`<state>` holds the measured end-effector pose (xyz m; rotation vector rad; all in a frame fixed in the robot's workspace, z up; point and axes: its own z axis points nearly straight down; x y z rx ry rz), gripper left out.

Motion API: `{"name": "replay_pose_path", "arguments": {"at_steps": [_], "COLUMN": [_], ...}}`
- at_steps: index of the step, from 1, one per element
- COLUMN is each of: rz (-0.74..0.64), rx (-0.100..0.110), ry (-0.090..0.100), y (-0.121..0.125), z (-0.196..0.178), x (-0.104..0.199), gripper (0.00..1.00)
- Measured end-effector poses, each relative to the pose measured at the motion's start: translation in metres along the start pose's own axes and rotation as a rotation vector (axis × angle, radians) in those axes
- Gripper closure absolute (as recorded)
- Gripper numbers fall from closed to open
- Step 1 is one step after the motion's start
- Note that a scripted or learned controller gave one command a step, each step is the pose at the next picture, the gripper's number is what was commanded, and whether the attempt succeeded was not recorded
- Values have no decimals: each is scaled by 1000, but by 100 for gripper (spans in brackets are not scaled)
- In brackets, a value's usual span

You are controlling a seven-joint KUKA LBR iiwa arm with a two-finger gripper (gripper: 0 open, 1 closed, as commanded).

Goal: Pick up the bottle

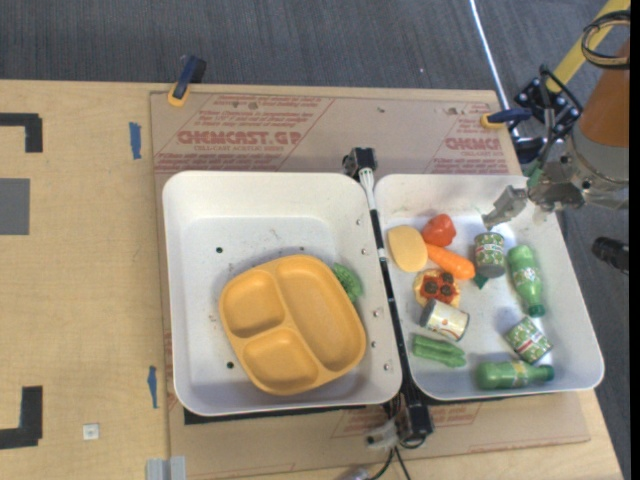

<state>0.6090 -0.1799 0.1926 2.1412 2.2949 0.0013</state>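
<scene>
Two green bottles lie in the right bin [585, 363]. One bottle [525, 280] lies near the right wall, pointing roughly front to back. The other bottle [512, 373] lies on its side along the front wall. My gripper [522, 208] hangs over the back right part of this bin, just behind a green can [489, 251] and up-left of the nearer bottle. Nothing shows in its grasp. The grey arm with its orange band [605, 118] comes in from the right.
The right bin also holds a tomato [438, 230], a carrot [450, 261], a pale yellow piece [407, 248], a white can [443, 320], another green can [527, 340] and a pea pod [438, 350]. A yellow divided plate [290, 323] fills the left bin [200, 218].
</scene>
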Motion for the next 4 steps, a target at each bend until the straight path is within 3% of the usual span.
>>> {"name": "replay_pose_path", "arguments": {"at_steps": [1,2,3,4], "rz": [100,113,120,239], "rx": [5,0,2,0], "ry": [1,17,2,1], "y": [-72,-52,-55,-37], "z": [35,95,87,-44], "x": [-39,-30,-38,21], "gripper": [0,0,100,100]}}
